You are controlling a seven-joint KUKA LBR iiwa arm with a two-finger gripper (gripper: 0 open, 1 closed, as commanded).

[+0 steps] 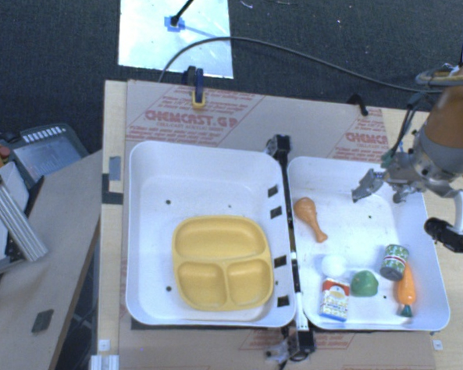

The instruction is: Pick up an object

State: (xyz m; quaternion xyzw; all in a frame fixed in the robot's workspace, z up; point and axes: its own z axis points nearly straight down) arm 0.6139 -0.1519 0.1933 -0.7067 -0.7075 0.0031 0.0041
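Observation:
The right bin [334, 175] holds an orange chicken drumstick [310, 217] near its left side. Toward the front lie a white ball [334, 265], a small red-and-white carton [335, 298], a green lump [364, 282], a small tin can [394, 261] and an orange carrot [406, 290]. My gripper [385, 186] hangs above the bin's back right part, its two grey fingers spread apart with nothing between them. It is well behind the can and to the right of the drumstick.
The left bin [162, 176] carries a yellow three-compartment tray [222, 261]. A black divider strip [285, 223] runs between the bins. A black cable [317, 60] crosses the back of the bench, and grey equipment [30, 160] stands at the left.

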